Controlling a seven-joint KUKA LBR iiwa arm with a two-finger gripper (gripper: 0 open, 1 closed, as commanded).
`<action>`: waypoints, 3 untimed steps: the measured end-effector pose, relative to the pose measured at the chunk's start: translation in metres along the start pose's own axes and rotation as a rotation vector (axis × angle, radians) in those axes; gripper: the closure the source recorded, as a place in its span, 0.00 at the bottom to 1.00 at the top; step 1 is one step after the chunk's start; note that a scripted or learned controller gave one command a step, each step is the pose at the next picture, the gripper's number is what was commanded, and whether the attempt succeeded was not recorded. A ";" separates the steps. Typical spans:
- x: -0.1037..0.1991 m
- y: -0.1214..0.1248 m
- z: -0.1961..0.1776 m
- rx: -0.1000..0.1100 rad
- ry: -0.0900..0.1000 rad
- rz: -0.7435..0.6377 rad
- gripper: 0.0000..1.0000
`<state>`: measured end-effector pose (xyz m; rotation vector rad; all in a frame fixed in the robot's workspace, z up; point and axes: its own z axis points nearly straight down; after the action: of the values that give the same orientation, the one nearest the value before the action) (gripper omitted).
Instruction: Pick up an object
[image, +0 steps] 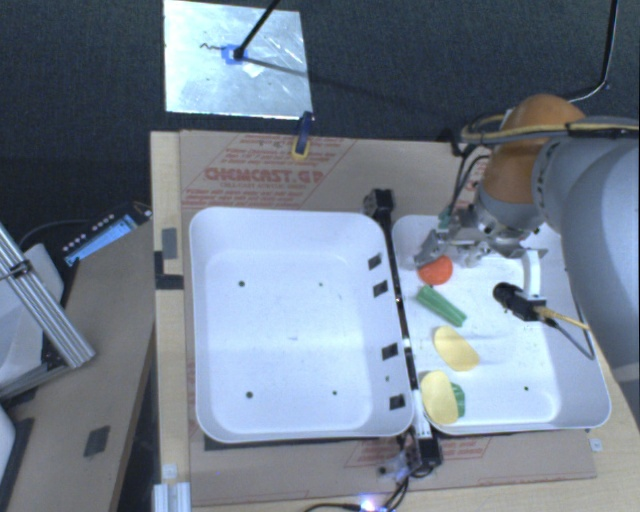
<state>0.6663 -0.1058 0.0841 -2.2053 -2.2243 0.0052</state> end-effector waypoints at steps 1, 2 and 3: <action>-0.004 0.004 -0.021 -0.015 -0.005 0.002 1.00; -0.050 0.003 -0.132 -0.022 -0.009 0.010 1.00; 0.062 0.003 -0.179 -0.017 -0.002 -0.006 1.00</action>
<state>0.6704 -0.0449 0.2631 -2.2079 -2.2403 -0.0122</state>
